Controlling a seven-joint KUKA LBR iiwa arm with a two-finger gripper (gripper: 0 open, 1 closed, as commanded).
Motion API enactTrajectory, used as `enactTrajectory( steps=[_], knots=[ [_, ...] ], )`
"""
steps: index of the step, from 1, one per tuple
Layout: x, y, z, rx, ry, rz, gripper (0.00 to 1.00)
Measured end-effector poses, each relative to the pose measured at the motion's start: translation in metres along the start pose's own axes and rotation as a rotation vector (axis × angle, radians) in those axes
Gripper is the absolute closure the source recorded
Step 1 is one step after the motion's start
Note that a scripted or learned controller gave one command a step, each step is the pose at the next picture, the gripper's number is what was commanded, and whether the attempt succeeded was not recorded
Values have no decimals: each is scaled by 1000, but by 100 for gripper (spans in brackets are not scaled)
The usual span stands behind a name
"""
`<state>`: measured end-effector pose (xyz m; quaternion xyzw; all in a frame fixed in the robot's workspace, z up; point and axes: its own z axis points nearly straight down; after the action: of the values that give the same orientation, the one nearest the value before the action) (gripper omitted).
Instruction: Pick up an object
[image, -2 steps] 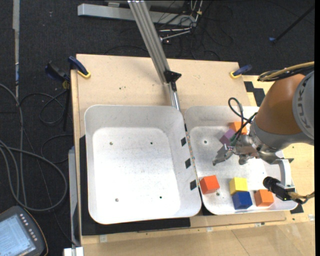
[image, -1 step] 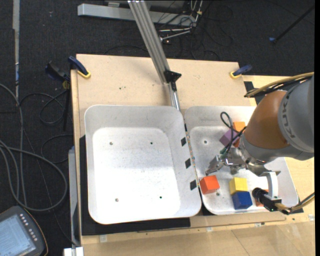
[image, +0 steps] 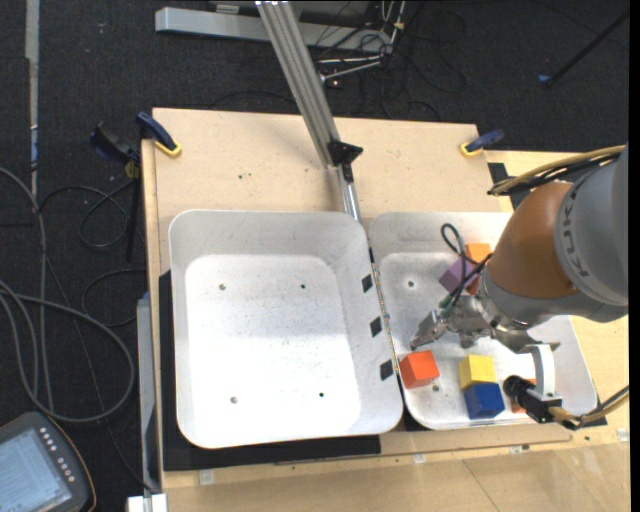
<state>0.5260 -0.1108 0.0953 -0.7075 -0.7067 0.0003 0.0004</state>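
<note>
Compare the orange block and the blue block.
The orange block lies near the right bin's left wall, turned askew; the blue block sits nearer the front rim, squarer to it. The blue one touches a yellow block; the orange stands apart. Both are small cubes.

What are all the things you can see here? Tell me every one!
orange block: 1, orange, right bin, near its left wall
yellow block: 1, yellow, right bin, front part
blue block: 1, blue, right bin, just in front of the yellow one
purple block: 1, purple, right bin, partly hidden by the arm
orange piece: 1, orange, right bin, behind the purple block, partly hidden
white bins: 2, white, side by side on the bench
clamps: 2, blue and yellow, at the bench's back corners
metal pole: 1, grey, slanting down from the top toward the bins
arm: 1, grey and orange, over the right bin
pincer: 1, dark, low in the right bin, above the orange block
</note>
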Motion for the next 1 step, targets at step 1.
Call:
enactTrajectory(
  steps=[1],
  knots=[
    [0, 1, -10, -3, 0, 0, 100]
  ],
)
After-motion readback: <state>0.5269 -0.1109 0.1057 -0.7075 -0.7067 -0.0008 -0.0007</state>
